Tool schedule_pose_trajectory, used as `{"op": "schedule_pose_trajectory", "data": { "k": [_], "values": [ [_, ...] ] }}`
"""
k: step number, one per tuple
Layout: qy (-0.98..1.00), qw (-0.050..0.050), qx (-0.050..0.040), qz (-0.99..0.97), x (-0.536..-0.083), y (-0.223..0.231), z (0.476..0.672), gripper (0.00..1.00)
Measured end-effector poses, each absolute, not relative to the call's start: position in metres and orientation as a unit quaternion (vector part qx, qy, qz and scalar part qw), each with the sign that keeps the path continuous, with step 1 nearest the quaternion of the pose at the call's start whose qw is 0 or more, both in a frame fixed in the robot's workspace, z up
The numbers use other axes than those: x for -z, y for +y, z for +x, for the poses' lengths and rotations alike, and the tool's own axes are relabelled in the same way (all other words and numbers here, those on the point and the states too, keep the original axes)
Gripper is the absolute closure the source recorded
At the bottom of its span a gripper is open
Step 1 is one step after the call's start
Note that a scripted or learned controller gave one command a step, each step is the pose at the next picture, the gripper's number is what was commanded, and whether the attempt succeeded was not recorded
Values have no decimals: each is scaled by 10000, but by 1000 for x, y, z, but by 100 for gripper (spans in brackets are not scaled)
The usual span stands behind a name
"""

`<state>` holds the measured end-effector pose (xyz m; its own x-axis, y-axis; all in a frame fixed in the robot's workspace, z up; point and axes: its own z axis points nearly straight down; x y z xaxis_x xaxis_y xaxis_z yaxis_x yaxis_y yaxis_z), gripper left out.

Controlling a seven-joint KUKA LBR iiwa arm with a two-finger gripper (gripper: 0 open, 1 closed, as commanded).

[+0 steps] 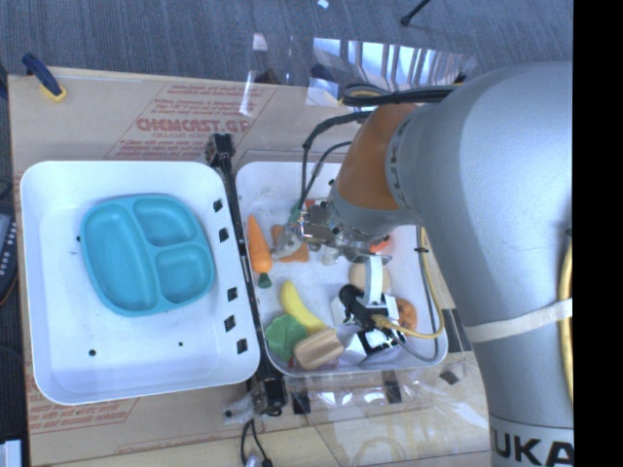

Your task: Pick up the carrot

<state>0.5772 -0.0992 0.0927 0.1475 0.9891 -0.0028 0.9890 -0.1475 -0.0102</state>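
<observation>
On your far left, the left bin (pixel 39 261) holds a blue divided plate (pixel 146 253) and nothing you need; treat it as spare room only. Between the two bins runs a black clip strip (pixel 234 261), and just right of it, against the left wall of the right bin (pixel 255 178), lies the carrot (pixel 258 245), lengthwise along that wall and apart from the tool.

The tool (pixel 292 236) sits just right of the carrot near an orange piece; whether it is apart or together I cannot tell, as the wrist covers it. To do this step well, I judge you should come down with the closing direction across the carrot's short width, and mind the wall side, where there looks to be little room.

Below the carrot lie a yellow banana (pixel 298 305), a green piece (pixel 284 335) and a tan block (pixel 316 348), all near one another. The arm (pixel 506 212) overhangs the bin's right side, so lift straight up before swinging away.
</observation>
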Motion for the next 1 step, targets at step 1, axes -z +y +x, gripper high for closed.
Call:
{"op": "schedule_pose_trajectory", "data": {
  "k": [1],
  "values": [
    [-6562, 65, -62, -7545, -102, -98, 577, 100]
  ]
}}
